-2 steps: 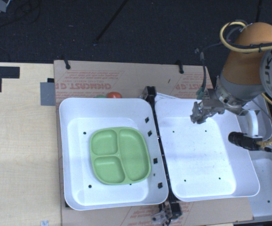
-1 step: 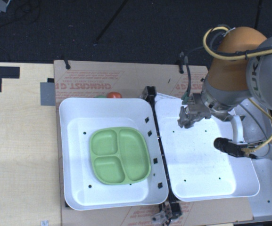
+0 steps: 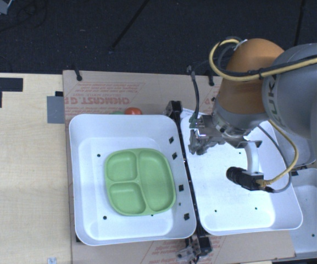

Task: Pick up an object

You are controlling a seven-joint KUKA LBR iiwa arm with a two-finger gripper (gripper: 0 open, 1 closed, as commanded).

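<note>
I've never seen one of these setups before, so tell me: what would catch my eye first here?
Probably the big grey arm with its orange band, reaching in from the right over the right-hand white bin. Its gripper hangs at that bin's left edge, near the divide between the bins. Next is the pale green divided plate lying flat in the middle of the left bin, and a small red-orange thing peeking just behind that bin's far rim.

two white bins (image 3: 87,142) on cardboard sheet (image 3: 103,95), wood bench (image 3: 21,180)

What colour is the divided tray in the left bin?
Light green: the divided tray lies flat in the left bin, seen clearly in the camera view.
</note>
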